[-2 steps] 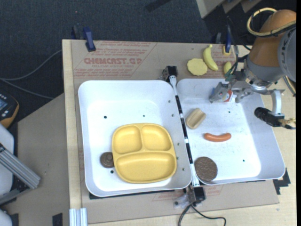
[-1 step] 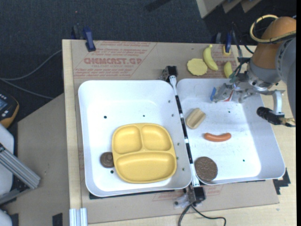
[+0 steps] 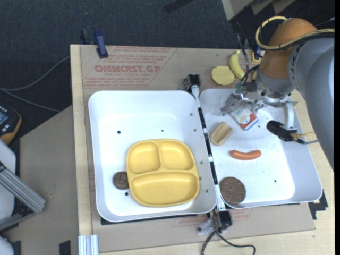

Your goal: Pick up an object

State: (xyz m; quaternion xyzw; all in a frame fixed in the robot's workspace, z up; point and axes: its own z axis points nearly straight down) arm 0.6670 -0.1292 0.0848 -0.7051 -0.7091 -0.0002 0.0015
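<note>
Tool [image 3: 241, 104] sits over the upper part of the right bin [image 3: 276, 166]; can't tell how far open it is or whether it grips anything. A small red-and-white packet [image 3: 246, 120] lies directly under it, touching or nearly so. It looks tilted, axis unclear.

Lower left of that is a tan block [image 3: 220, 133], long axis running lower left to upper right, close to the bin's left wall. Below is an orange sausage [image 3: 245, 154], long axis nearly level, left to right. A brown disc [image 3: 232, 190] lies at the bin's lower left corner.

The left bin [image 3: 138, 116] holds a yellow divided plate [image 3: 162, 171], with a smaller brown disc [image 3: 121, 180] at its left edge.

The bench [image 3: 133, 68] is a tan board with red print. A banana [image 3: 236, 64] and a yellow lump [image 3: 223, 76] lie on it above the right bin, and a blue clamp [image 3: 100, 44] is at upper left. Dark carpet floor [image 3: 42, 25] surrounds it.
</note>
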